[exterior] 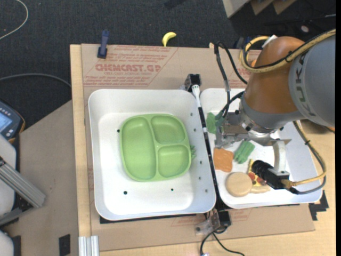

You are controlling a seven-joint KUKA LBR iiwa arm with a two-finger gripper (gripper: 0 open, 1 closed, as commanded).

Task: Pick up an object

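My gripper (230, 136) hangs low over the left part of the right bin (306, 159), below the orange wrist band. Several small objects lie around it. A green piece (213, 122) is just to its left by the bin wall. An orange wedge (223, 160) lies in front of it, and a green ridged piece (245, 151) is at its right. A tan round disc (238, 184) sits near the front, with a small red and yellow item (256, 181) beside it. A white piece (279, 154) lies further right. The arm hides whatever is straight under the gripper.
The left bin (101, 143) holds a green divided plate (156, 146). Both bins rest on a cardboard sheet (128, 68). A blue clip (103, 44) and a small yellow banana-shaped item (169, 37) lie at its far edge.
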